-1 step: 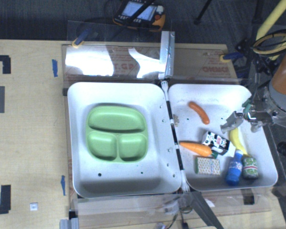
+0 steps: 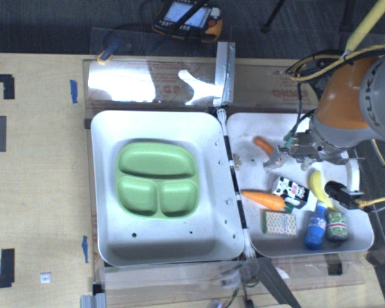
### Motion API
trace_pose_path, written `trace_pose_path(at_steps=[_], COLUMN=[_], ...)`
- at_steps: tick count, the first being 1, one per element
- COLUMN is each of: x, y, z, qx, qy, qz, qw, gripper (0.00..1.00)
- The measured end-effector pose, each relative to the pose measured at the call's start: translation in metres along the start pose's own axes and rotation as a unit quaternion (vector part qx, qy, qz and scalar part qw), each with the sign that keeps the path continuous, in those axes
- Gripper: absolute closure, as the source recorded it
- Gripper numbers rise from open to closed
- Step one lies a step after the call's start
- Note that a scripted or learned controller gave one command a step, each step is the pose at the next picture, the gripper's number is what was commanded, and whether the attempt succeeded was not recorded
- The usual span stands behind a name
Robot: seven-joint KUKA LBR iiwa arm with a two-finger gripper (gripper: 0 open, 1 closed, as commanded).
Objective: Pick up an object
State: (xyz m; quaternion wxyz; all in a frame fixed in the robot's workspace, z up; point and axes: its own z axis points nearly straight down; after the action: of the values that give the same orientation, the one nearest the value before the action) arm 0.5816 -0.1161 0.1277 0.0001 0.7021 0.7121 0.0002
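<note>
Here, scene: two white bins on the table (image 2: pixel 38 172).
Landmark: right bin (image 2: pixel 362 239).
Large carrot (image 2: pixel 264 200): near its middle, lying flat.
Small carrot (image 2: pixel 264 145): toward the bin's far side.
End effector (image 2: pixel 289 154): low over the bin, just beside the small carrot; grip state cannot be told.
Blue bottle (image 2: pixel 316 226): near the front rim.

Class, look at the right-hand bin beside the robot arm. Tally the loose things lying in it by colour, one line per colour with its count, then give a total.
Orange: 2, the large carrot and the small carrot
Yellow: 1, the banana
Blue: 1, the bottle
Green: 2, the speckled sponge and the small can
Black-and-white: 1, the printed card
Total: 7
</note>
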Motion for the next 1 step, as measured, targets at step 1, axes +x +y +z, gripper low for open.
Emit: trace_pose_path(at_steps=[1], x=[0.0019], y=[0.0494], z=[0.0419], qx=[-0.002], qy=[-0.001], qz=[-0.056], qw=[0.9984], gripper=[0.0])
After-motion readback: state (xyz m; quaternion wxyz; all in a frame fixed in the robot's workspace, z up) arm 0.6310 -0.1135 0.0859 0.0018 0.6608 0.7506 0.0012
